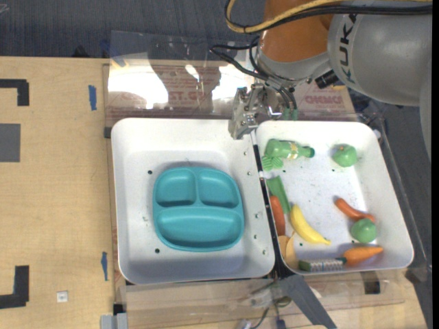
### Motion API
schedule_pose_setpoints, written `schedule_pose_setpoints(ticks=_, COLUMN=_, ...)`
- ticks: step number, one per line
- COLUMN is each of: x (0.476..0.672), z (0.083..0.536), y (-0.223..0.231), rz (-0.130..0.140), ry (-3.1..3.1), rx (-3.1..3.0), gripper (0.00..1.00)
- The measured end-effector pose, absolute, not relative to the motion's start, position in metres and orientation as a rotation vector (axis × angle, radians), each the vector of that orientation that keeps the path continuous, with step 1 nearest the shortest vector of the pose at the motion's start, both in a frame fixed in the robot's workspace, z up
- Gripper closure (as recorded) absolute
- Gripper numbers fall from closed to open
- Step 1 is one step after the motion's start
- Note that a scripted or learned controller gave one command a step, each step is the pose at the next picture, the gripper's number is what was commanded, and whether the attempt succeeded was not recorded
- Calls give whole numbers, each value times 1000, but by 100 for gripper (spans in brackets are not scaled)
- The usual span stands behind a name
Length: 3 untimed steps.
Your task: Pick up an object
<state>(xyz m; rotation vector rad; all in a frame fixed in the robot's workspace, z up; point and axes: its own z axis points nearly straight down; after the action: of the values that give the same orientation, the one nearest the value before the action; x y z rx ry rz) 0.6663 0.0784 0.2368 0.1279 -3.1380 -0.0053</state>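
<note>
From the overhead camera you see two shallow white plastic bins side by side on the bench. The left bin (130, 149) holds a teal plastic divided plate (198, 207) with three compartments, lying flat near the bin's middle.

The right bin (322, 132) carries the toys you may pick from. A green plastic bottle-shaped toy (285, 152) lies on its side near the far-left corner. A round light-green ball-like toy (345, 155) sits near the far-right corner. Along the left wall lies a long green and red-orange vegetable toy (276, 201), and just beside it a yellow plastic banana (305, 227) slants toward the near edge. An orange carrot-like toy (352, 209) lies close to the right wall, with a round green toy (363, 232) touching or just beside its lower end. At the near edge a second orange carrot (362, 254) lies next to a dark brush-like toy (321, 265).

The metal two-finger gripper (251, 122) hangs over the far edge where the two bins meet, below the arm's orange band (295, 19). You cannot tell how far its jaws stand apart, and nothing shows between them. It is near the green bottle-shaped toy but apart from it.
</note>
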Motion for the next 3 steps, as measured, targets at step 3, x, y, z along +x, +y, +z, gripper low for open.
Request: schedule_pose_setpoints(ticks=3, x=669, z=301, y=4, rz=-8, ry=-2966, rx=1056, gripper=100)
